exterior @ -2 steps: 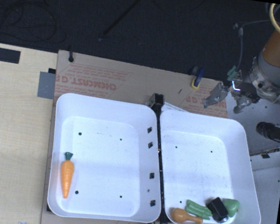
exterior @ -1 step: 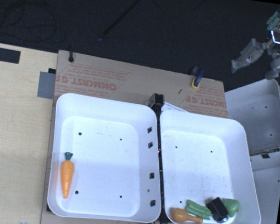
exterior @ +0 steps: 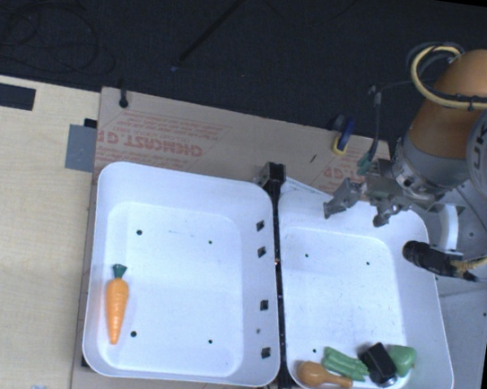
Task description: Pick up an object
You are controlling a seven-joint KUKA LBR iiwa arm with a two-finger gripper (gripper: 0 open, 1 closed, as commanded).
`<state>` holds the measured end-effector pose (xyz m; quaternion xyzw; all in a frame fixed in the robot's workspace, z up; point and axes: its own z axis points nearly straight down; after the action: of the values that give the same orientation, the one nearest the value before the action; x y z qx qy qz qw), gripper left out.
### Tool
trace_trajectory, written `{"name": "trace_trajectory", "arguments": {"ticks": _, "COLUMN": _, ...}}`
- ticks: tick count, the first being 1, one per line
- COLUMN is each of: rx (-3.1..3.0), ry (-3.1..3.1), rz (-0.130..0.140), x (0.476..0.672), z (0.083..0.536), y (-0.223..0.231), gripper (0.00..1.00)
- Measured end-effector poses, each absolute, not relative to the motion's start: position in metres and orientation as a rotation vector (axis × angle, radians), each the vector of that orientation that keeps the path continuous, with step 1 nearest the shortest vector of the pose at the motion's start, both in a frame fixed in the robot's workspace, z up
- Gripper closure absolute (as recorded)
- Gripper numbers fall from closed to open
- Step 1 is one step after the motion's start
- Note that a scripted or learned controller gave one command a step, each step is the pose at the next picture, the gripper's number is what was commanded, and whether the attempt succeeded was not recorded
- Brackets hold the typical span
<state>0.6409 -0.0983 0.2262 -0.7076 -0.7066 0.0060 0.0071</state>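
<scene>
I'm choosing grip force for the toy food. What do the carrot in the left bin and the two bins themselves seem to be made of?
The carrot looks like moulded plastic or rubber: even orange body, dark green cap, a soft sheen. Which of the two, the view leaves open. The left bin and right bin look like thin, smooth white plastic, with rounded corners and a faint gloss.

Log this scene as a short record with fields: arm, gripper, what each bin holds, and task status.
arm: grey with orange band, reaching in from the view's right
gripper: fingers spread, nothing between them, above the far rim of the right bin
left bin: one toy carrot near its left wall, towards the near edge
right bin: green vegetable, black object, green piece, tan pear-shaped item, all clustered at the near edge
task status: nothing picked up yet
</scene>
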Motion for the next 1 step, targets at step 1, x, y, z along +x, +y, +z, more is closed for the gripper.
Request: {"name": "trace_trajectory", "arguments": {"ticks": 1, "rx": -2.227, "ry": -2.234, "rz": -0.016, "x": 0.6436, "z": 0.5488, "y": -0.0645, "gripper": 0.00}}
